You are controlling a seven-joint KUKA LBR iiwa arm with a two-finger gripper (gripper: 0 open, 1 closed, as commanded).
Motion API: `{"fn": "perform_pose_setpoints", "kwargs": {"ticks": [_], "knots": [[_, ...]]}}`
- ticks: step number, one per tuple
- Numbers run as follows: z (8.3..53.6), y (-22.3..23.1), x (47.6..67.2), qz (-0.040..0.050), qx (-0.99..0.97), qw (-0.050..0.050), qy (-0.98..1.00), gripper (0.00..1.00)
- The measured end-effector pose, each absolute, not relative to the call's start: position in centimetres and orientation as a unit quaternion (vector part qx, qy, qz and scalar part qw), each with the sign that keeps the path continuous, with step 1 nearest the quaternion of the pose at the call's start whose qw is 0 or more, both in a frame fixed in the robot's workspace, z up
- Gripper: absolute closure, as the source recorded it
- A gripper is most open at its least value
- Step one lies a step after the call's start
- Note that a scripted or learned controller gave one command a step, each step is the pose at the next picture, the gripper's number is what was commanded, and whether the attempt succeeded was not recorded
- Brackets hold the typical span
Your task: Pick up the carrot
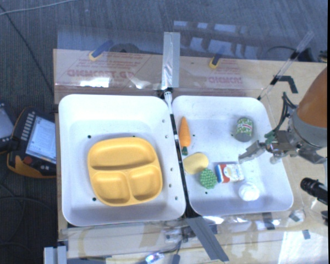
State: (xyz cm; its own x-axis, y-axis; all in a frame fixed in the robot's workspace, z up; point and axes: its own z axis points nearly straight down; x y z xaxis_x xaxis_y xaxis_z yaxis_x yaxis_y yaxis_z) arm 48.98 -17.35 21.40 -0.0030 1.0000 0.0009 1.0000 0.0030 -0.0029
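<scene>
The orange carrot (183, 132) lies in the right bin (275, 202), against its left wall, with its green top pointing toward me. My gripper (260, 156) hovers over the right side of that bin, well to the right of the carrot and a little lower in the view. It is open, with nothing between its fingers. One finger (251, 152) reaches left, toward a small carton.
Also in the right bin are a green can (243, 127), a yellow lump (196, 162), a green knobbly ball (207, 178), a white and red carton (230, 172) and a white bottle (248, 191). A yellow divided plate (125, 169) sits in the left bin (71, 120).
</scene>
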Motion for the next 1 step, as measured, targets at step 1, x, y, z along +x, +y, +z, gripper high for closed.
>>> {"fn": "perform_pose_setpoints", "kwargs": {"ticks": [1], "knots": [[16.08, -12.75, 51.26, 0.0009, -0.668, 0.002, -0.744, 0.00]]}}
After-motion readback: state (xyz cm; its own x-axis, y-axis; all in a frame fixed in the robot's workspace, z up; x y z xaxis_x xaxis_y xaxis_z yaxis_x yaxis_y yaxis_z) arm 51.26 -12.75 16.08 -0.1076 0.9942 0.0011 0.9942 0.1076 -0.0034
